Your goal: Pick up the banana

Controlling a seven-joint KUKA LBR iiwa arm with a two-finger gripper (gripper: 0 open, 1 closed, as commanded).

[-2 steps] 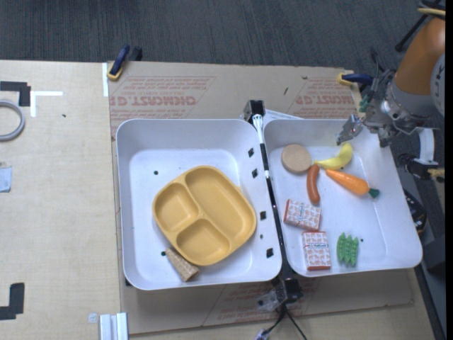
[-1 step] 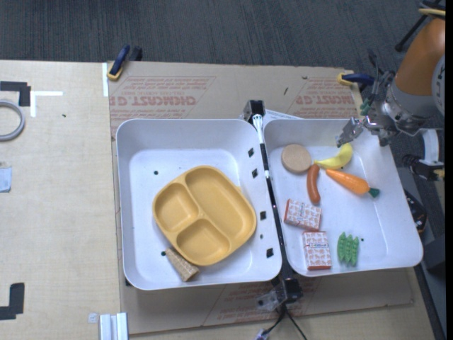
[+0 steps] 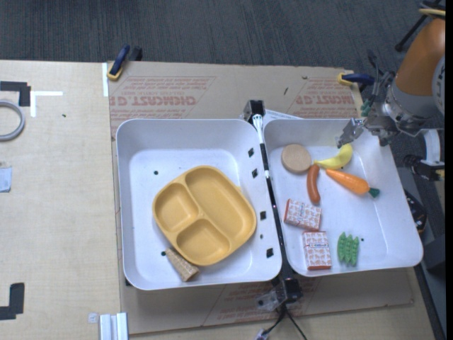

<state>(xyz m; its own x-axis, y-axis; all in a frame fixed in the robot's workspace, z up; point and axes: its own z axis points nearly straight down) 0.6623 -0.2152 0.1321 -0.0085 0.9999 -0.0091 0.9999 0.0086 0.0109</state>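
Observation:
The yellow banana lies in the right bin near its far wall, between a tan round disc and an orange carrot. My gripper hangs at the bin's far right corner, just above and to the right of the banana's upper tip. It stands open, with nothing between its fingers. The grey arm with the orange band reaches in from the right edge.
The right bin also holds the tan disc, a sausage, the carrot, two red-and-white cartons and a green pea pod. In the left bin lie a yellow divided plate and a brown block.

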